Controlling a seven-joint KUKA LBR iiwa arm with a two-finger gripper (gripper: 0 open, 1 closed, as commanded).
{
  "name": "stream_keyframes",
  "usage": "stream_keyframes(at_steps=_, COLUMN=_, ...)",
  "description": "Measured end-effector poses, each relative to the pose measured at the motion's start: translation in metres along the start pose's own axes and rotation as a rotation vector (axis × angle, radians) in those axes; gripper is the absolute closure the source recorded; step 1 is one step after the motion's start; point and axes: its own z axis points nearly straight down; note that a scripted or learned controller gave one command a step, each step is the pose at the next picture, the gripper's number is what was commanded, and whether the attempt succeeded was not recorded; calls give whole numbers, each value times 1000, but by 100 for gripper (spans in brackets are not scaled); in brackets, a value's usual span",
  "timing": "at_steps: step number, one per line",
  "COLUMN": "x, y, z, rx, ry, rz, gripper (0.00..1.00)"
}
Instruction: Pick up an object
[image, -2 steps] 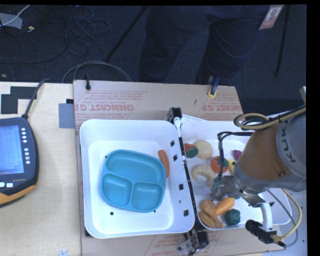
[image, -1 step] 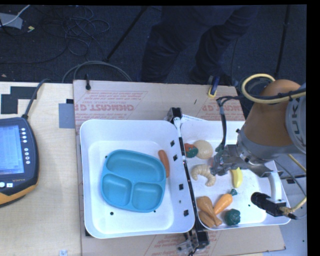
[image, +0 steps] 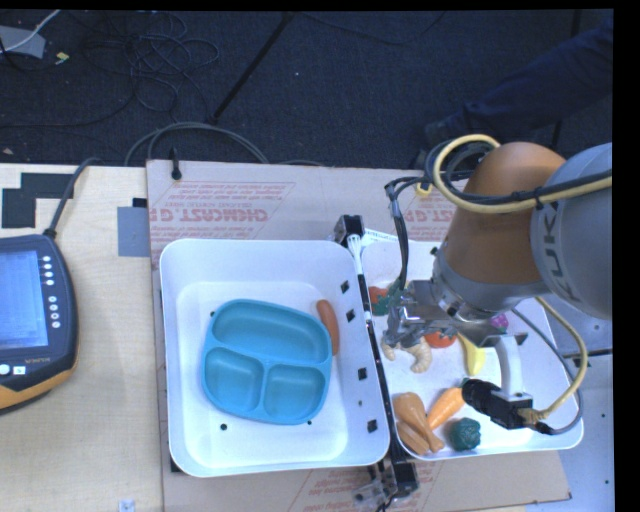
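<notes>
- Lowering straight down and closing squarely is advised, so that a single toy is taken and its neighbours are not dragged along.
- The gripper (image: 405, 325) is seen low in the right bin (image: 570, 435), close to the divider (image: 368, 345) between the two bins.
- Whether the gripper is spread or closed cannot be told; nothing can be confirmed as gripped.
- A pale, beige toy (image: 415, 355) lies right of the divider, directly under or just beside the gripper; contact cannot be judged.
- An orange carrot (image: 445, 403) and a bread-like piece (image: 413, 420) lie right of the divider, nearer the viewer than the gripper, with a dark green ball (image: 463, 434) beside them.
- A blue tray (image: 268, 360) and a sausage (image: 328, 325) are left of the divider, well apart from the gripper.
- The pale toy is judged the likeliest target, being nearest.
</notes>
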Motion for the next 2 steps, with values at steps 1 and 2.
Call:
stream_keyframes(at_steps=1, x=60, y=-19, z=-83, rx=-5, ry=1, rz=-1, gripper=100)
stream_keyframes(at_steps=2, x=42, y=-30, z=-180, rx=-8, ry=-1, rz=7, gripper=100)
